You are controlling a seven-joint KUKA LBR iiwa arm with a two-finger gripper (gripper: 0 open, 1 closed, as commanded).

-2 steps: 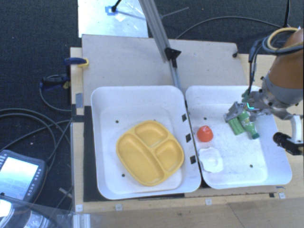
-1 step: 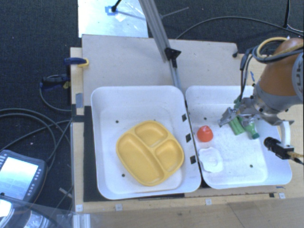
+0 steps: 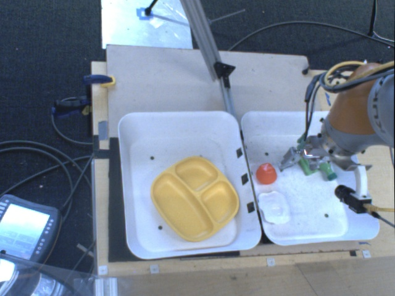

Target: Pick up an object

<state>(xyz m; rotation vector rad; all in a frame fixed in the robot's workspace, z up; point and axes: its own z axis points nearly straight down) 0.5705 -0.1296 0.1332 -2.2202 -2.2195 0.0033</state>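
Two shallow white bins sat side by side on the counter [image 3: 203, 79]. The gripper [image 3: 296, 158] hung low over the right bin [image 3: 308, 224], and whether it was released or clenched could not be told. Nearest it lay a green item [image 3: 307, 166], then a red-orange round object [image 3: 266, 174] and a small white piece [image 3: 273, 206] by the left wall. A yellow divided tray [image 3: 194, 197] lay in the left bin [image 3: 179, 128]. A sound grasp probably required centring squarely over one object before descending.
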